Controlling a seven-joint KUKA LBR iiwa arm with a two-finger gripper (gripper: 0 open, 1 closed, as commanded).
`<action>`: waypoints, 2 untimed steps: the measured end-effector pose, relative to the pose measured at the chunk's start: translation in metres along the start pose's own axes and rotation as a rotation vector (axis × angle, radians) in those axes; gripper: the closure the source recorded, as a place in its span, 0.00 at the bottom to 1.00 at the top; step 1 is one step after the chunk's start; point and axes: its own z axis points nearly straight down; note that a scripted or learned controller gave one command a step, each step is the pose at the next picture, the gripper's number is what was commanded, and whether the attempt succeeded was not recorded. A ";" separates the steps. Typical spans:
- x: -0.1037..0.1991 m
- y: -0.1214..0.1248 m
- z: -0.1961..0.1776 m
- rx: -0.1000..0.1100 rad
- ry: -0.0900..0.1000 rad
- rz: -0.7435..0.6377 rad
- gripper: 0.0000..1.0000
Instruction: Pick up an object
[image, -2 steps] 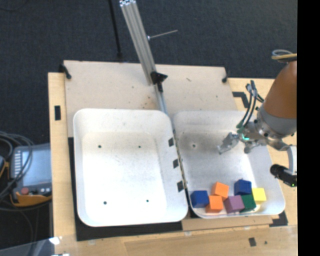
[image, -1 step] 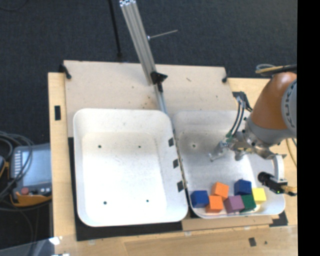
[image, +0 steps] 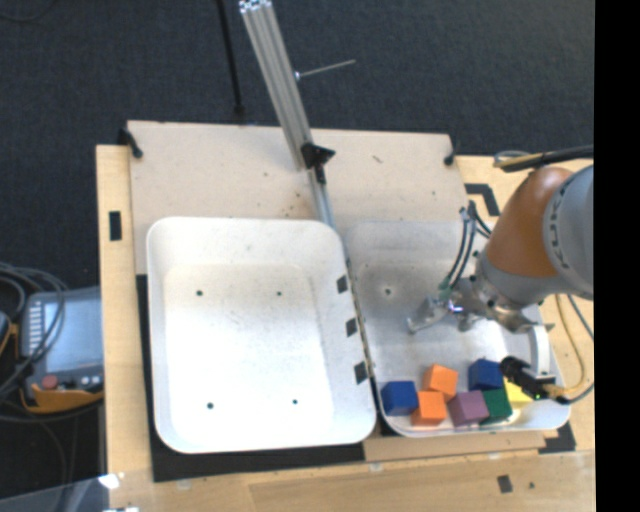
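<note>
Cluster of blocks (image: 455, 398) along right bin's (image: 400, 260) near edge: blue, orange, purple, green, yellow. Jaws (image: 428, 318) farther in, mid-bin, over bare floor; apart or together, cannot tell. Approach step; next, shift toward near edge, descend on one block.

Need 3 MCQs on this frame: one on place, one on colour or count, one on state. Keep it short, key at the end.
1. Where do the blocks lie?
A. near corner of the right bin
B. middle of the left bin
C. on the bare bench

2. How many orange blocks?
A. none
B. two
C. five

3. Where is the pincer relative to the blocks?
A. buried among them
B. over the left bin
C. over the right bin's floor, apart from the cluster

Key:
1 A: the blue block, purple block and green block crowd that bin's near edge.
2 B: one orange block sits just behind another.
3 C: it shows over bare bin floor, farther from the camera than the blocks.
</note>
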 end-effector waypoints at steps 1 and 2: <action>-0.001 0.001 -0.013 -0.004 0.001 0.007 1.00; -0.006 0.005 -0.058 -0.003 0.001 0.002 1.00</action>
